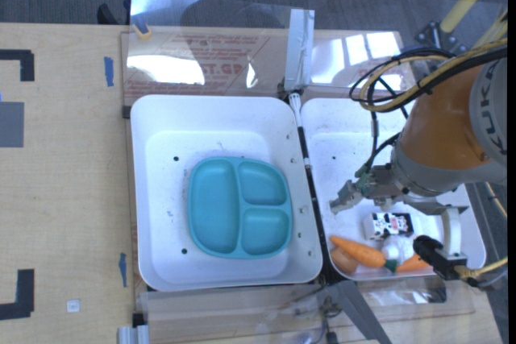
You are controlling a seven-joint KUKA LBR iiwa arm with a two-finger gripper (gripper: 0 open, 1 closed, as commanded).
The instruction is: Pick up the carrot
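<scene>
Nearest the camera, the carrot (pixel 360 252) lies on the floor of the right bin (pixel 339 142), close against its near wall, its length running left to right and slightly tilted. A duller tan piece (pixel 343 261) touches its near-left side, and a second orange piece (pixel 414 262) sits just beside its right end, partly covered by the robot. Just behind the carrot rests a small black-and-white object (pixel 391 224); what it is cannot be told.

Above and a little farther back, the end effector (pixel 345 201) hangs over the middle of the right bin, apart from the carrot and with nothing seen in its grasp; whether it is released or clenched I cannot tell. The arm (pixel 443 129), orange and grey, covers the bin's right half.

Across the shared wall, the left bin (pixel 157 165) holds one teal divided plate (pixel 239 205), flat at its centre. Behind both bins stands a clear sheet (pixel 210 52). Both bins sit on the pale table (pixel 56 173).
</scene>
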